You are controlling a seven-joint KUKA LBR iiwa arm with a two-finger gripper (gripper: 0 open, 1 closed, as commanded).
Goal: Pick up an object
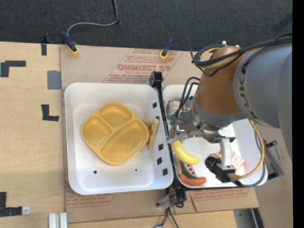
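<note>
My gripper hangs low over the left part of the right bin, close to the wall between the two bins. A yellow banana lies just below it in the view, near the gripper but not seen between its fingers. An orange-red sausage-like thing rests at the bin's front edge, with a bit of green beside it. The arm's wide body hides much of the right bin.
The left bin holds a yellow divided plate and a small beige and red piece against its right wall. Both bins sit on cardboard held by clamps at the back.
</note>
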